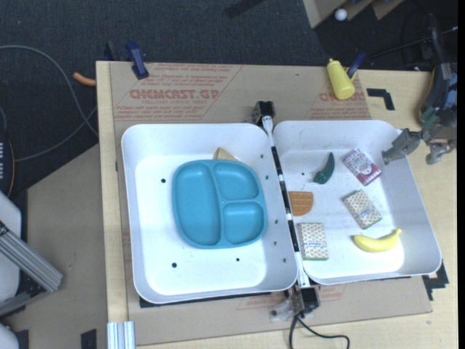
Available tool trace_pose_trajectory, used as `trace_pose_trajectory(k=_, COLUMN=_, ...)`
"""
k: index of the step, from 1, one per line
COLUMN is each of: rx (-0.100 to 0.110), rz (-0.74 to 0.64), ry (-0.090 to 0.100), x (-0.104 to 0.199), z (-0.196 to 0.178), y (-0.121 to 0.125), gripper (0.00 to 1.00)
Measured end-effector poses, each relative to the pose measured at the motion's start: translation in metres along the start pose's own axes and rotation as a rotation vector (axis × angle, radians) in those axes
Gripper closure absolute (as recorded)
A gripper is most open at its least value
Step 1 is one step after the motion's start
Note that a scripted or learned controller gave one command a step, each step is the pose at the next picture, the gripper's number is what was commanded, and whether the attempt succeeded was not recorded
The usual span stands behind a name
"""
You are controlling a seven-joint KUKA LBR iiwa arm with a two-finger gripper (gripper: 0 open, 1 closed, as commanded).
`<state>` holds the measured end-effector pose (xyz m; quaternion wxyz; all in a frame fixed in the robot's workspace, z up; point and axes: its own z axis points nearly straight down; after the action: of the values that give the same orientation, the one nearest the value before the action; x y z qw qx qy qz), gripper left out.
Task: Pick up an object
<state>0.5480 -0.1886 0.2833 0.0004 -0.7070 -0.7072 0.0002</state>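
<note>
Hand poised at the right bin's far edge, nothing picked yet

The hand (420, 145) hovers over the right bin (418, 202) rim; whether spread or pressed, cannot tell; nearest lies the pink packet (361, 166); a centred descent seems best; green pepper (325, 169), banana (376, 241) and patterned packet (362, 209) crowd nearby; the blue tray (218, 202) sits apart.

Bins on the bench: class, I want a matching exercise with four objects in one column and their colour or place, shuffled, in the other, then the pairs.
Things:
1. divided plate
2. banana
3. bottle
4. green vegetable

Descriptions:
A. yellow, on the board beyond the bins
B. dark green, in the right bin
C. blue, in the left bin
D. yellow, near the right bin's front edge

Pairs: 1-C, 2-D, 3-A, 4-B
</note>
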Motion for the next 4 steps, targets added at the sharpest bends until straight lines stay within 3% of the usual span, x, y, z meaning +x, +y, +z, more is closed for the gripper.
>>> trace_pose_trajectory(k=1, rx=0.003, rz=0.000, ry=0.001, x=-0.004, z=0.173, y=0.042, gripper=0.00)
trace_pose_trajectory(k=2, rx=-0.002, rz=-0.003, ry=0.004, x=-0.025, z=0.198, y=0.090, gripper=0.00)
trace_pose_trajectory(k=3, rx=-0.004, rz=-0.004, ry=-0.001, x=-0.027, z=0.188, y=0.090, gripper=1.00)
trace_pose_trajectory(k=4, rx=0.014, rz=-0.001, ry=0.003, x=0.052, z=0.201, y=0.116, gripper=1.00)
